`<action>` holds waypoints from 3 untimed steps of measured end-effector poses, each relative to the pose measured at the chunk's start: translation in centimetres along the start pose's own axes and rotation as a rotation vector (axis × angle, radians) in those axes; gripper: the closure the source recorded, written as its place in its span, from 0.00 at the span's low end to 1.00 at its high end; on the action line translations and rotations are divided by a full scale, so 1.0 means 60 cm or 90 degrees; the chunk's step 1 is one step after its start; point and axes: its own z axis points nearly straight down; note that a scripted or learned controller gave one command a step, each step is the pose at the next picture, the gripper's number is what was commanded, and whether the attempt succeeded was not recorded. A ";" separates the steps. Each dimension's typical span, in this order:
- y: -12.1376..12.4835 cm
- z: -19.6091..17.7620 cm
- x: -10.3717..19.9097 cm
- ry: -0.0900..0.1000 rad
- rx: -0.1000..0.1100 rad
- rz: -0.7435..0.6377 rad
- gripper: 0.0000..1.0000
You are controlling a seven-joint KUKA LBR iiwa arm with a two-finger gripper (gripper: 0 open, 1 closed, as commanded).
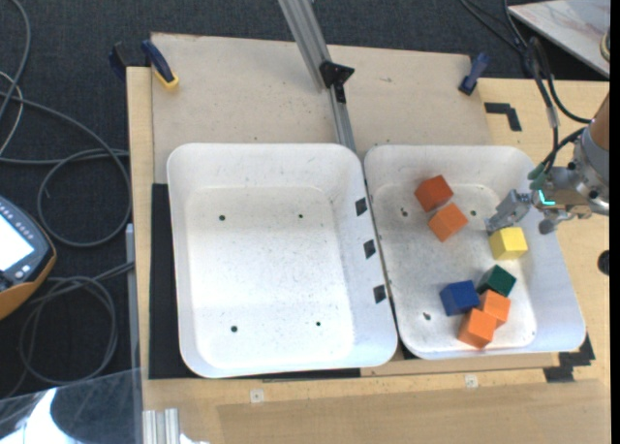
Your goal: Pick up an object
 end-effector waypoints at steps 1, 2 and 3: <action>0.001 -0.003 0.000 -0.001 -0.002 0.000 0.00; -0.008 0.080 -0.014 0.000 0.001 0.001 0.00; -0.008 0.186 -0.013 0.001 0.002 0.000 0.00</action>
